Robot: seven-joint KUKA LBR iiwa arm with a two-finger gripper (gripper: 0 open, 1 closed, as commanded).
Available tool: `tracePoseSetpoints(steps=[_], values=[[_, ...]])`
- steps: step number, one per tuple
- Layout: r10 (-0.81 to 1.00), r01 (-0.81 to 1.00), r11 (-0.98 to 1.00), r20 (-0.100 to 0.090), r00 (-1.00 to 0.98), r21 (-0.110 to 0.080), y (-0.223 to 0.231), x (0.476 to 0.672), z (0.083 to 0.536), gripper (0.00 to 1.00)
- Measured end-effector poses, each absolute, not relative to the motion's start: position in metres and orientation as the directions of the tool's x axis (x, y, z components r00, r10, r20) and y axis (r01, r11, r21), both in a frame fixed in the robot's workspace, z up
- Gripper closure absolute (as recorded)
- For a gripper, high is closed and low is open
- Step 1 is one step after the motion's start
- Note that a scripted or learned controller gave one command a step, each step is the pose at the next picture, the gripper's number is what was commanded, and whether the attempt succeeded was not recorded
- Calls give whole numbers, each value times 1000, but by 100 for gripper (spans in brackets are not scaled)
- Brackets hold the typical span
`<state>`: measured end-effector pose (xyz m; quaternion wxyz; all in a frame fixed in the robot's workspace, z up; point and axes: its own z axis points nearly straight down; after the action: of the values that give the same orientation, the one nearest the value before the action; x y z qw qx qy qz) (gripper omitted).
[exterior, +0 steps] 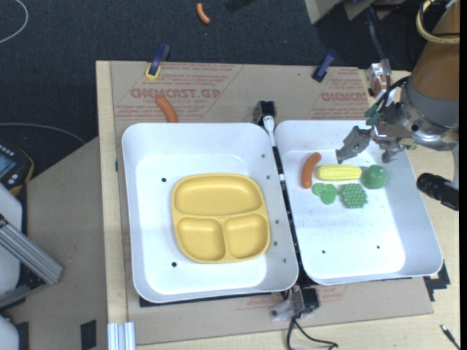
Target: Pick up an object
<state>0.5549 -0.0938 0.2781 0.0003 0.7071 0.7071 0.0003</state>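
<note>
The right bin (408, 232) holds a cluster of toy foods in its far half. There is an orange-red sausage (311, 169), a yellow corn cob (339, 173) and a round green piece (375, 176). Just in front of these lie a small green floret (325, 192) and a knobbly green piece (354, 195). My gripper (371, 150) hangs over the far side of this cluster, just behind the corn cob and the round green piece. Its two dark fingers are spread open with nothing between them.
The left bin (146, 166) holds a yellow divided plate (219, 217). An orange sausage (167, 109) lies on the cardboard behind that bin, and another (203, 13) on the dark floor. Blue clamps (155, 63) (323, 65) grip the board's far edge.
</note>
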Motion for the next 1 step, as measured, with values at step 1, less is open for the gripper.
tracePoseSetpoints(steps=[1], values=[[1000, 1000, 0, 2, 0, -7, -94, 553, 235, 0]])
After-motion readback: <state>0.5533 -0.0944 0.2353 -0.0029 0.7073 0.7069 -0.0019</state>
